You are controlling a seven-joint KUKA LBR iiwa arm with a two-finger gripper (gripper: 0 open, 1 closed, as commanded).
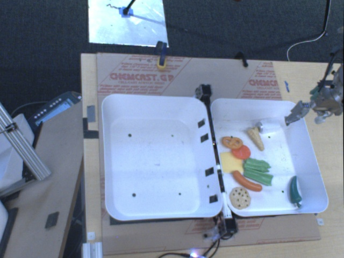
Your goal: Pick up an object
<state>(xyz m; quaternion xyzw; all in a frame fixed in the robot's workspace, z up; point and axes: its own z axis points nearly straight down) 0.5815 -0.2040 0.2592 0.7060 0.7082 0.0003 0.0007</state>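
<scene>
You have the gripper (303,113) over the far right rim of the right bin (312,160), reaching in from the edge of the table (301,230); whether its fingers are released or clenched you cannot tell from here, and nothing is visible between them. Take the yellow cheese slice (231,163) as your landmark: it lies in the right bin close to the divider. Just beyond it sit a pretzel (232,142) and a red tomato slice (241,152), the tomato touching the cheese's far corner. Beyond those, toward the gripper, lies a tan cone (256,138) with a small grey piece (259,127) at its far end. Beside the cheese, away from the divider, is a bunch of green beans (257,171), and nearer you a sausage (247,183) and a chocolate-chip cookie (239,198). Well apart from the cheese, by the bin's right wall, lies a dark green pepper-like piece (295,191). The left bin (115,144) stands on the other side of the divider
</scene>
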